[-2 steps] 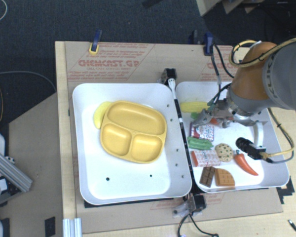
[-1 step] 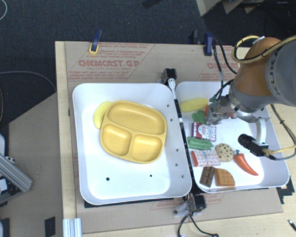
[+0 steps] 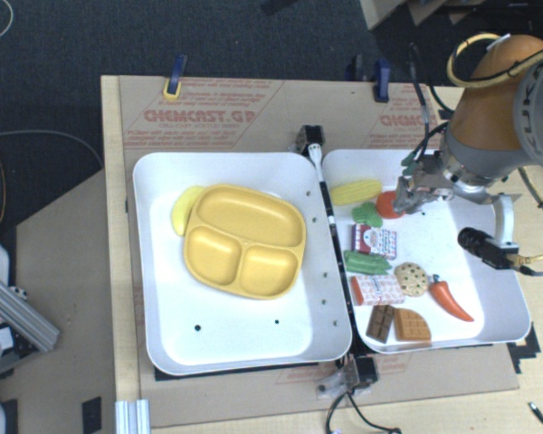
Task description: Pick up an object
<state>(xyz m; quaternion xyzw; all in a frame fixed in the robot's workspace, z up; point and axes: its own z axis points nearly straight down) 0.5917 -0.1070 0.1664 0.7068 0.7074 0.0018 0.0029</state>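
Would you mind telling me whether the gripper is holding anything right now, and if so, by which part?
That cannot be told. The gripper is low over the right bin, right beside a red toy near the corn, but no item shows between its tips.

From my station, right bin (image 3: 489, 328), listed top to bottom. One yellow corn cob (image 3: 356, 191), lying on its side near the bin's upper left corner. One red tomato (image 3: 388, 204) with a green leafy piece (image 3: 367, 214) touching its left side. One red-and-white packet (image 3: 375, 240), flat. One green pepper (image 3: 366, 263), lying across. One red-dotted wrapper (image 3: 376, 288), flat. One chocolate-chip cookie (image 3: 412, 278). One red chilli (image 3: 451, 300), tilted. One chocolate bar (image 3: 380, 322) beside one waffle (image 3: 412, 326), lower edge.

In the left bin (image 3: 163, 333): one yellow divided plate (image 3: 243, 240), upside unclear.
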